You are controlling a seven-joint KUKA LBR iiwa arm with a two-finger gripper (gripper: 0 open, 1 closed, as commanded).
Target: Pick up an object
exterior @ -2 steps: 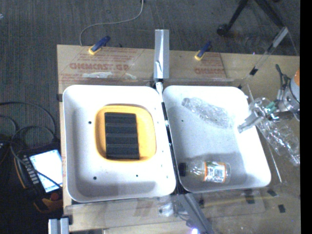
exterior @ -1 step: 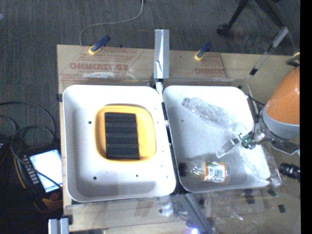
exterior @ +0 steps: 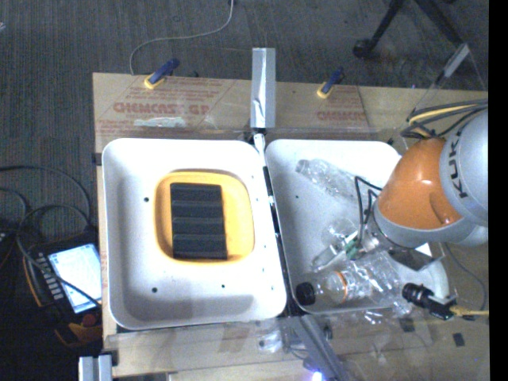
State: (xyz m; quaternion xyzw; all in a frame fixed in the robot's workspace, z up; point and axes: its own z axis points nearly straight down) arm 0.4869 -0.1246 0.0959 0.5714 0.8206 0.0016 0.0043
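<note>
Bins sit side by side: the left bin (exterior: 119, 213) holds a yellow tray (exterior: 204, 215) with a black ridged insert. The right bin (exterior: 294, 221) holds clear plastic bottles, one black-capped bottle (exterior: 349, 286) near its front edge, another (exterior: 321, 175) toward the back. The arm (exterior: 432, 185) hangs over them; its hand's state I cannot tell.

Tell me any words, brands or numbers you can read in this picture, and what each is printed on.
"KU", the visible start of a brand name, on the grey arm at the right edge.
Red mirrored lettering on the cardboard sheet behind the bins: too blurred to read.
Label on the clear bottle in the right bin: too small to read.
</note>
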